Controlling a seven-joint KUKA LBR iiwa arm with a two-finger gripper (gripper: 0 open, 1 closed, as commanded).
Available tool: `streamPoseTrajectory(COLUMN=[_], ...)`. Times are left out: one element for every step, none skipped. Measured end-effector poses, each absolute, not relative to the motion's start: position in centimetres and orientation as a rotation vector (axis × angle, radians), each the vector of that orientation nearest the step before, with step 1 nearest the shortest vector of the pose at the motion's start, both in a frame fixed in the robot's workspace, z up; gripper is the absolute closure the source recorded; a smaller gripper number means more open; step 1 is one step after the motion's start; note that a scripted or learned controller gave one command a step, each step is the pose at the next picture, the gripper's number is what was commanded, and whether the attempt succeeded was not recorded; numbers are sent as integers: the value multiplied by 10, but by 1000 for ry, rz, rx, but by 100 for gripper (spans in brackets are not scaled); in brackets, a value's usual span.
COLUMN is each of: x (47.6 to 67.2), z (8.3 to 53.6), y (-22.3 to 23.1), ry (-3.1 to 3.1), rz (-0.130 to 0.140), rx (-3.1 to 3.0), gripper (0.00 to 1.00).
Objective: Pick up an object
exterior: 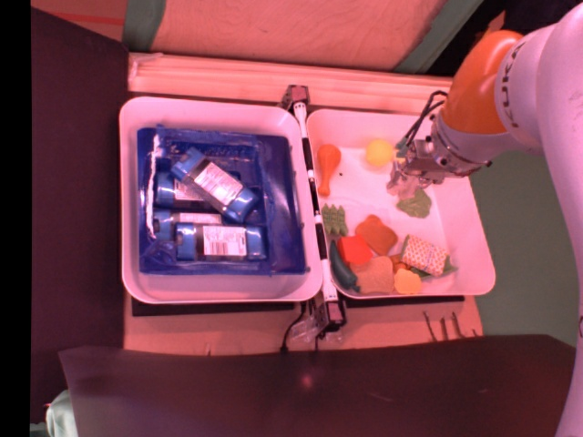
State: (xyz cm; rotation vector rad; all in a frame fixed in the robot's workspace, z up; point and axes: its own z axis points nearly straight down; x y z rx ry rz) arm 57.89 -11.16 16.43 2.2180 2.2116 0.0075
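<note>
Reddish-pink light over all, tan bench (228,330), dark cloth (301,390) in front, pale green-edged panel (301,12) behind

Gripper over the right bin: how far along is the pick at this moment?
Done: the arm has reached into the right bin, and the gripper sits low near the back, between the yellow ball and the green leafy piece. In hand: nothing visibly lifted; whether it grips anything cannot be told. Left: securing and raising an object. The orange pear-shaped toy and the front pile lie on the bin floor.

grey arm (556,71), orange band (478,76), metal wrist (455,148)
</note>
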Motion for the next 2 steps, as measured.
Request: streamPoseTrajectory(x=[573,577], z=[222,284], y=[-119,-112], ry=[2210,2212], rz=[9,10], rx=[2218,2217], gripper=[100,100])
